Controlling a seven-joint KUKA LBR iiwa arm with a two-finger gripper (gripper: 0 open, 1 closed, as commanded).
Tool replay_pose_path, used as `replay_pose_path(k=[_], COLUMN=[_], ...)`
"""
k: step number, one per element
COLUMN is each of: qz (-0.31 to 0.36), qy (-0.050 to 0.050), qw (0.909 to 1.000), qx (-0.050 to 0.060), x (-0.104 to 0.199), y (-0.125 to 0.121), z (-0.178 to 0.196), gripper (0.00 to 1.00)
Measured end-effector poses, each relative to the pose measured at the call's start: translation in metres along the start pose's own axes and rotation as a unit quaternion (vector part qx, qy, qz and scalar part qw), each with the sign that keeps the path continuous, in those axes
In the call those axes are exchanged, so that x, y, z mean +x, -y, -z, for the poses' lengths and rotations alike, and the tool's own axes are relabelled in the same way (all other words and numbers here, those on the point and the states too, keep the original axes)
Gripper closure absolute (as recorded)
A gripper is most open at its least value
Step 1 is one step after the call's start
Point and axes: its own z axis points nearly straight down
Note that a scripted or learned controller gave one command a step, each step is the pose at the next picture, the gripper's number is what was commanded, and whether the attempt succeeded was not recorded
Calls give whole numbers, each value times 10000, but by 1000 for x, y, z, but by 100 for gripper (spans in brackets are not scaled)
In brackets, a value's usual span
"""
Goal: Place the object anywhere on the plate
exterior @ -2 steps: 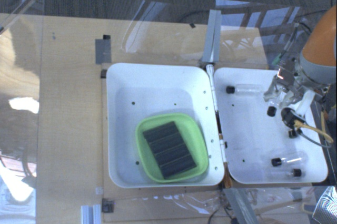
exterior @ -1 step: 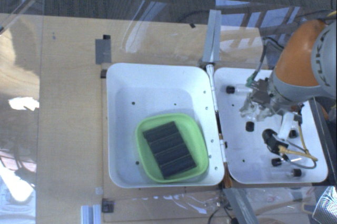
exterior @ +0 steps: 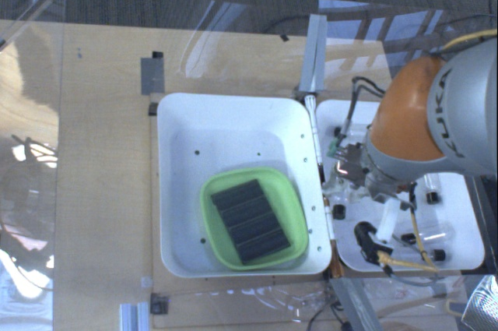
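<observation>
A green square plate (exterior: 293, 201) lies in the front part of the left white bin (exterior: 187, 127). On the plate rests a dark grey ridged block (exterior: 249, 220), lying flat and slightly turned. My gripper (exterior: 347, 172) hangs over the left side of the right bin (exterior: 459, 244), below the orange band of the arm, well to the right of the plate and apart from the block. The wrist hides most of it.
Small black pieces (exterior: 432, 198) lie scattered on the floor of the right bin, one near its left wall (exterior: 338, 210). A grey upright post (exterior: 314, 57) stands behind the gap between the bins. Bare wooden bench lies to the left.
</observation>
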Motion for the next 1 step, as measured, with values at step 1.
replay_pose_path(k=[1], qz=[-85], qy=[-7], qw=[10000], qx=[-10], x=[88], y=[28], z=[0], gripper=[100])
